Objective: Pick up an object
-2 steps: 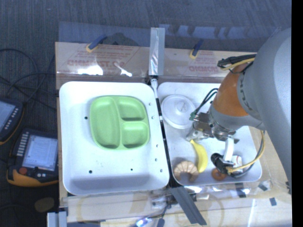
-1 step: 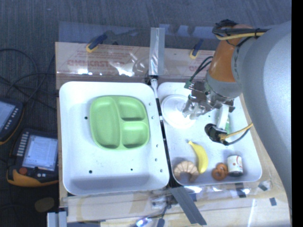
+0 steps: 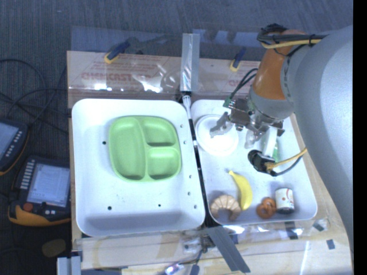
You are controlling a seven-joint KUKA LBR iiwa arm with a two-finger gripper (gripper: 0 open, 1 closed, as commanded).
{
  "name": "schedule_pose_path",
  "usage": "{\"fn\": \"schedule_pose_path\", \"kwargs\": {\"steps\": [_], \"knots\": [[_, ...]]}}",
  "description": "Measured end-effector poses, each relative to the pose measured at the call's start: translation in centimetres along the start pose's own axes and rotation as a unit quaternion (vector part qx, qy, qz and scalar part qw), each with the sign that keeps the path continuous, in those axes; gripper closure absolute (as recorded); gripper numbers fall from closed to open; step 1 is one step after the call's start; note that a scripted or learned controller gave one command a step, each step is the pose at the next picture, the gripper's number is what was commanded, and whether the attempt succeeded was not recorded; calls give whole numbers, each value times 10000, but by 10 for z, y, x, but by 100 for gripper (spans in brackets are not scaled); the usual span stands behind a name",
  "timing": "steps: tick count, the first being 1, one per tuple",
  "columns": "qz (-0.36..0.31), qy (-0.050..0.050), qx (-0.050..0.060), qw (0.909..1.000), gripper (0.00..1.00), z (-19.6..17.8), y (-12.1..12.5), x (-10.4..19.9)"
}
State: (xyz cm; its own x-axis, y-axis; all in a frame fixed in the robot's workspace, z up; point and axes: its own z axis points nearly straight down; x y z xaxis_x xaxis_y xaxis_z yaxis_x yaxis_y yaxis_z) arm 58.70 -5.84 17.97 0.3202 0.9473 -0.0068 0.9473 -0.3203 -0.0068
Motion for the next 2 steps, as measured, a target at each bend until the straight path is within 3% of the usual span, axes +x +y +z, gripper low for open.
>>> {"fn": "schedule_pose_path", "kwargs": {"steps": [1, 2], "knots": [[-632, 3, -3, 9980, 0, 0, -3, -36], [214, 15, 10, 9998, 0, 38, -81, -87]]}}
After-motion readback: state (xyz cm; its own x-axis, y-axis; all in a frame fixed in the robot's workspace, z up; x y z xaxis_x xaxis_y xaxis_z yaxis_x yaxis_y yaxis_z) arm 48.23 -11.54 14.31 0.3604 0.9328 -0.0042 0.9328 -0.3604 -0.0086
